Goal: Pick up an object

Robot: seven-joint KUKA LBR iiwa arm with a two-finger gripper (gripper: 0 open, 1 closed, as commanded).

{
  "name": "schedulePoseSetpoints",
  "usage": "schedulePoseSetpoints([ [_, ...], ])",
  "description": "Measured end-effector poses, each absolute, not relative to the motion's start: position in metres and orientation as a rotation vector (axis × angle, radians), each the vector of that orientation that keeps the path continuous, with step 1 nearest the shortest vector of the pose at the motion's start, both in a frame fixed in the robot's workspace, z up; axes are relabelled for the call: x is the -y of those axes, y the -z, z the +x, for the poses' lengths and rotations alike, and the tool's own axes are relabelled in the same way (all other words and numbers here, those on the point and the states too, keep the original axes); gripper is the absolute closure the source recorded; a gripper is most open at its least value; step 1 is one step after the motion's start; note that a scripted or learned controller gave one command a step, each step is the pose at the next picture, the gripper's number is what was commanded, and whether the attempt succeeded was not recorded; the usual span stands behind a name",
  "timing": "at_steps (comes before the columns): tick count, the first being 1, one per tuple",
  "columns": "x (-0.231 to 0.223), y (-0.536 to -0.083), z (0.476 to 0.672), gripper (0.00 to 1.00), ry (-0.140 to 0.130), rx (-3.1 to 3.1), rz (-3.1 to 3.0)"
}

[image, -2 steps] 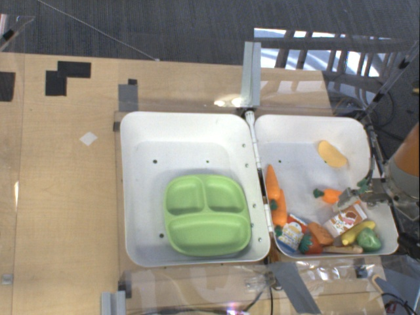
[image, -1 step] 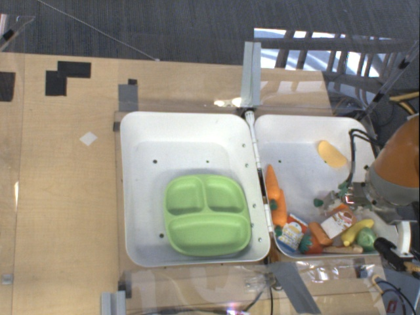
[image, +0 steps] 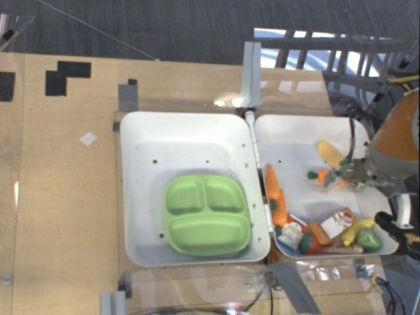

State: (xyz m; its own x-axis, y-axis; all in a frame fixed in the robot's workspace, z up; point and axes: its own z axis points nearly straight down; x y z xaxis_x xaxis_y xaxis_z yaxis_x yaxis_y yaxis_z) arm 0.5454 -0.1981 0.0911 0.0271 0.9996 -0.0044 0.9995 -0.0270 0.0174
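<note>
Reaching in from the right, the arm (image: 394, 143) has its gripper (image: 342, 174) low over the right bin (image: 295, 136), in the bin's middle-right area. Can't tell if the claw is apart or together, too small and cluttered there. A small orange-and-green item (image: 319, 175) sits just beside the gripper tip on its left; can't tell if it's touching or gripped. A yellow oval piece (image: 330, 153) lies just above the gripper, near the bin's back-right. A long carrot (image: 275, 194) lies along the right bin's left wall, pointing toward the back. Along the front edge of that bin is a pile: a small printed packet (image: 292, 231), a white-and-red carton (image: 337, 223), a yellow banana-like piece (image: 358, 230), a green item (image: 369, 240), plus a few red/orange bits I can't identify. The left bin (image: 144, 149) holds a green divided plate (image: 207, 214), three compartments, lying flat toward the front-right of the bin. The two bins sit side by side, touching along the middle rim, on the wooden bench (image: 59, 195).
</note>
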Motion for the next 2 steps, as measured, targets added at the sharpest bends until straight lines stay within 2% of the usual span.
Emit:
schedulePoseSetpoints([
  [1,0.195,-0.089,0.621,0.0,-0.009,-2.275,2.151],
  [2,0.193,-0.103,0.624,1.0,-0.016,-2.281,2.134],
])
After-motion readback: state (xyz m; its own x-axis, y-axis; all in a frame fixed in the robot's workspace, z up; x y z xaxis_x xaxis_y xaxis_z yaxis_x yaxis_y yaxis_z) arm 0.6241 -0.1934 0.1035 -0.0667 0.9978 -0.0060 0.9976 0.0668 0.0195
